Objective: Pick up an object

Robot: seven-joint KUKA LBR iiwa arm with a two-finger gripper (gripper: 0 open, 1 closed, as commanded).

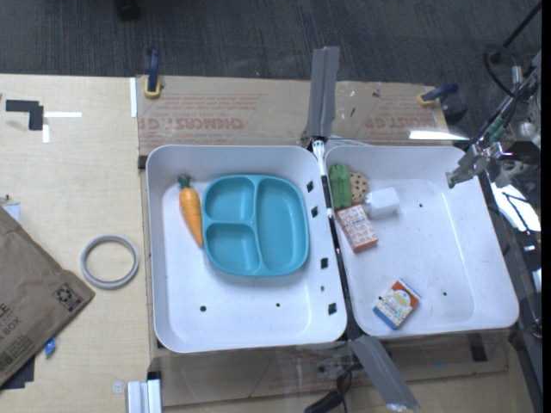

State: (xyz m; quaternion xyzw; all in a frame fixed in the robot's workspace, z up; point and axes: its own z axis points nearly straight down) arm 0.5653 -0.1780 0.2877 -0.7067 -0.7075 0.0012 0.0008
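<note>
While our gripper [472, 163] hangs over the right bin's [465, 317] far edge, its grip unreadable, the small boxes [356, 228] lie well apart from it, spread out for picking.

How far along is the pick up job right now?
Nothing looks picked yet. The carrot lies beside the blue divided plate in the left bin; the small cartons lie in the right bin. The gripper sits at that bin's far right edge. The whole grasp remains.

Carrot [190, 212] beside teal tray [256, 225], left bin [172, 317]
</note>
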